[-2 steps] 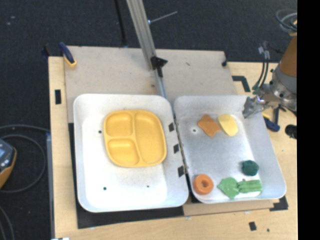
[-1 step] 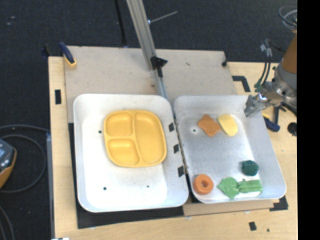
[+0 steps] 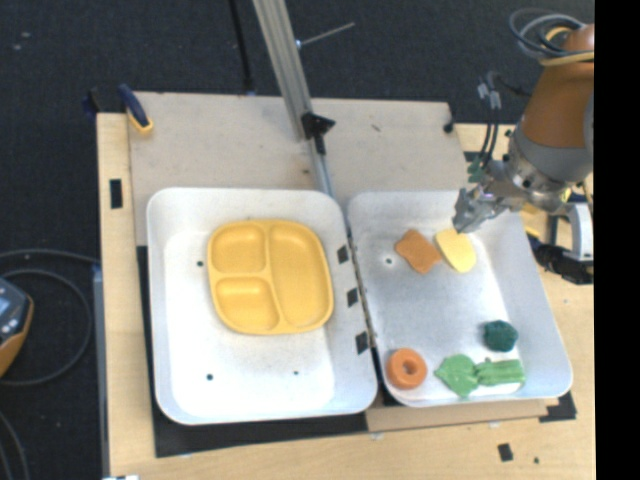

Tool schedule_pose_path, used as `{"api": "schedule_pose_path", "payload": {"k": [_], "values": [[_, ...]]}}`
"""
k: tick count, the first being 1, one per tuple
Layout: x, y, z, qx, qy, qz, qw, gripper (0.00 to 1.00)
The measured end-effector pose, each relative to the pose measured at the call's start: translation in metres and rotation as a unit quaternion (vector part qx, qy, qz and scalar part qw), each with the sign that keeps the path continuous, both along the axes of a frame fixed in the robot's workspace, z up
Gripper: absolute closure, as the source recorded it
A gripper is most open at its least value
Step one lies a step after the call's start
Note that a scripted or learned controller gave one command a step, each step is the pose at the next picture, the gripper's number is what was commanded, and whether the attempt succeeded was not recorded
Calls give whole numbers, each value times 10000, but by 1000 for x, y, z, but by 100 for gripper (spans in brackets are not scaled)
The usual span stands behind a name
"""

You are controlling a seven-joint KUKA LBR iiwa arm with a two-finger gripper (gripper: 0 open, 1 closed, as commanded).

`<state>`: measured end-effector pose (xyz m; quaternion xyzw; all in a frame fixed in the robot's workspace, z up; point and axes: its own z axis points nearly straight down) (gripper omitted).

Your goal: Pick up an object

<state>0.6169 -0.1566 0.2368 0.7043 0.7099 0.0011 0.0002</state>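
Observation:
My gripper (image 3: 468,217) hangs over the far side of the right bin (image 3: 450,368), just above and right of a pale yellow piece (image 3: 458,252). An orange-brown piece (image 3: 417,251) lies touching the yellow one on its left. Nothing shows between the fingers. Near the bin's front lie an orange ring (image 3: 406,368), a light green toy (image 3: 480,375) and a dark green lump (image 3: 499,335).
The left bin (image 3: 180,368) holds a yellow divided plate (image 3: 270,275). A metal pole (image 3: 290,78) slants up from between the bins at the back. Cables hang at the right by the arm.

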Motion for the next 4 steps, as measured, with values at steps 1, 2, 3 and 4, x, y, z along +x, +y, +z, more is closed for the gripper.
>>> {"api": "schedule_pose_path", "payload": {"k": [1,2,3,4], "values": [[-2,52,-8,-2,9,-6,10000,100],[-3,96,-4,2,9,-6,10000,100],[-11,147,-12,-4,13,-9,10000,100],[-27,202,3,5,10,2,10000,100]]}}
